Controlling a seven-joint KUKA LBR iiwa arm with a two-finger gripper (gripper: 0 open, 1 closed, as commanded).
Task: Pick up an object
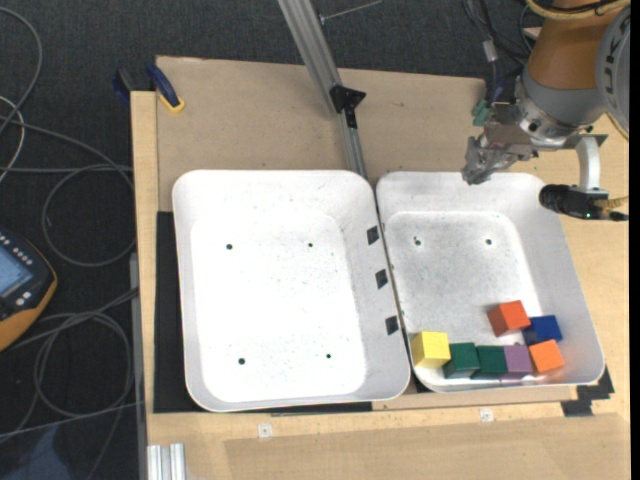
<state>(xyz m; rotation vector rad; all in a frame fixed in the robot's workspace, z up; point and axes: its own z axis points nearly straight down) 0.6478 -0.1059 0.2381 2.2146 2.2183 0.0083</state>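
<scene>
Several small blocks lie in the near right corner of the right bin (440, 198): a yellow block (432, 347), a dark green block (462, 357), another green block (491, 359), a purple block (517, 358), an orange block (546, 355), a blue block (544, 328) and a red-orange block (509, 316). My gripper (480, 169) hangs over the far rim of the right bin, well away from the blocks, and I see nothing in it.
The left bin (190, 268) sits beside the right one. A slanted metal pole (320, 58) rises from between the bins at the back. Cables and a handheld device (20, 283) lie on the floor to the left.
</scene>
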